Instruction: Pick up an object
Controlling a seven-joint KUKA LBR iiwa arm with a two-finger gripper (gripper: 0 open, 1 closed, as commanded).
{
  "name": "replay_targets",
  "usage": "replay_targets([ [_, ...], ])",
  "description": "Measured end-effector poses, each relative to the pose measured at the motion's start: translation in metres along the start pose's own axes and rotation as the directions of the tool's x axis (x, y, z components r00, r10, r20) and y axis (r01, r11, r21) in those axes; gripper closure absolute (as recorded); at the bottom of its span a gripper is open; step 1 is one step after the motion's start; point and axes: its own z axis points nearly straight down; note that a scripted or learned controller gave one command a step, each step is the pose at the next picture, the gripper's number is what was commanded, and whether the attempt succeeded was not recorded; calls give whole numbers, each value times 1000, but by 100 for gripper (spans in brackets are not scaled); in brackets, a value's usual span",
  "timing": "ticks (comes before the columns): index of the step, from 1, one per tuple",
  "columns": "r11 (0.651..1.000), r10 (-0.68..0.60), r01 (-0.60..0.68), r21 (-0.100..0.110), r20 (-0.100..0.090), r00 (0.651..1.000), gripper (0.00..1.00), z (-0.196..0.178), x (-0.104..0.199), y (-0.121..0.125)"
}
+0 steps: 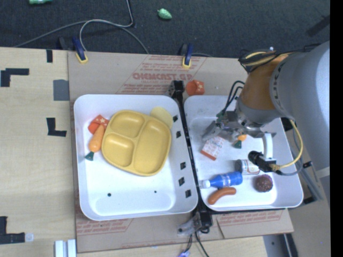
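The nearest candidate is the small red-and-white packet (pixel 213 147), lying flat on the floor of the right bin (pixel 286 199), just below and slightly left of the tool (pixel 228 126). You cannot tell how far the tool is parted, nor confirm anything held in it; treat it as empty-handed. To do this step well, bring the tool squarely over the packet and descend straight. Farther below the tool lie a blue tube (pixel 224 180), a sausage (pixel 222 195) and a dark ball (pixel 263 183). Well to its left, the left bin (pixel 86 191) carries a yellow divided plate (pixel 136 142) and a carrot (pixel 96 139).
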Motion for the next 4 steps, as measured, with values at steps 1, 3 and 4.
replay_targets([
  [1,1000,0,0,0,1,1000,100,-10,0,0],
  [3,1000,-1,1,1,0,1000,100,-19,0,0],
  [4,1000,-1,1,1,1,1000,0,-19,0,0],
])
